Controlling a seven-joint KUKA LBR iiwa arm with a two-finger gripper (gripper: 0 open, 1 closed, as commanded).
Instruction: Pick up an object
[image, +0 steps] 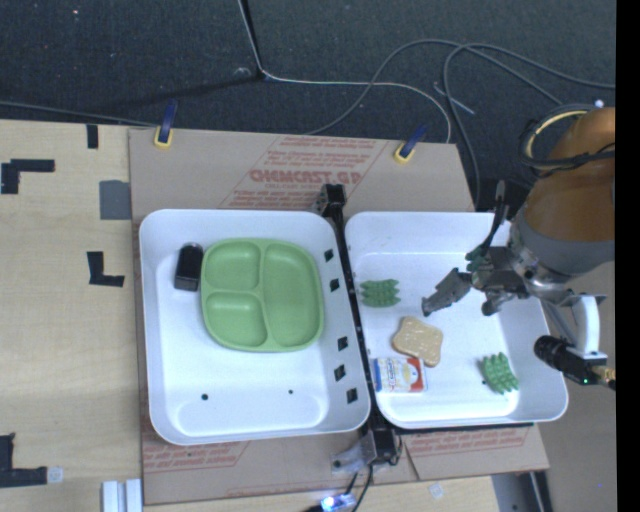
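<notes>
The gripper (466, 296) hangs over the right bin (400, 235), its two dark fingers spread apart with nothing between them; one finger (442, 295) points toward the bin's middle, the other sits closer to the bin's right wall. The grey arm (560, 235) with its orange band comes in over that right wall.

Taking the right bin as the landmark: a tan, toast-like piece (418, 341) lies near its centre, just below the spread fingers and apart from them. A small green ridged object (380, 293) lies toward the bin's left wall, level with the gripper. A second green ridged object (498, 373) sits near the bin's lower right corner. A small red-and-white packet (399, 375) lies by the bin's lower edge, touching or almost touching the toast-like piece.

Left of the right bin, the left bin (170, 390) holds a green divided plate (263, 295), with a small black block (188, 267) just beside the plate's far side
</notes>
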